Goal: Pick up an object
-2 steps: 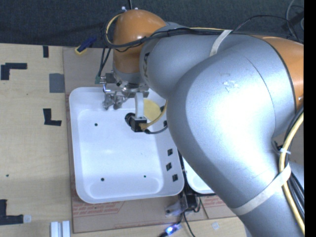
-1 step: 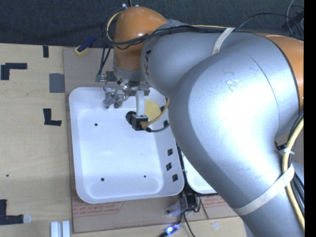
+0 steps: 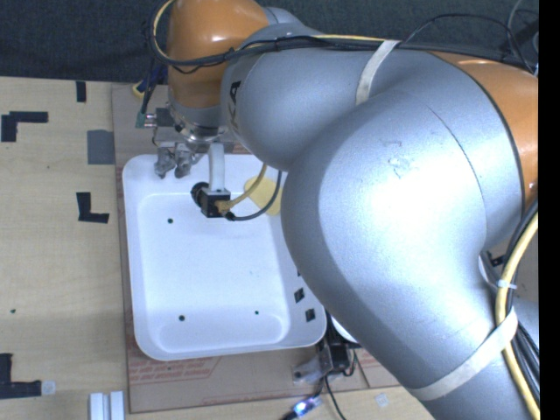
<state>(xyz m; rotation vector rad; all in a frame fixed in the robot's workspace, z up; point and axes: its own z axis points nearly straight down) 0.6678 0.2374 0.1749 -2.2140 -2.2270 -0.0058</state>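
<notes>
Here, the gripper [image 3: 172, 166] hangs at upper left of centre, just over the top left corner of the bin [image 3: 210, 269], close to its rim. Whether it is open or closed we cannot tell at this size and angle, and we see nothing held in it. Where the object lies we cannot tell either. The bin floor in view bears a few dark specks [image 3: 181, 316], too small to name, and the right part of the bin is hidden.

We judge the step in hand to be the approach, with the pick not yet made. To do it well we would want the gripper moved inward from that corner, since a descent so near the rim risks striking the wall rather than reaching the floor. It should come straight down over a target that is plainly seen, close squarely on it, and lift only once the thing sits firmly.

The wrist points almost straight down, under the orange band [image 3: 206, 24] at the top of the frame. From there the grey arm [image 3: 394, 191] sweeps down and right, its bulk covering the right half of the frame. Left of the bin lies the pale bench [image 3: 52, 261], with black tape marks [image 3: 87, 208].
</notes>
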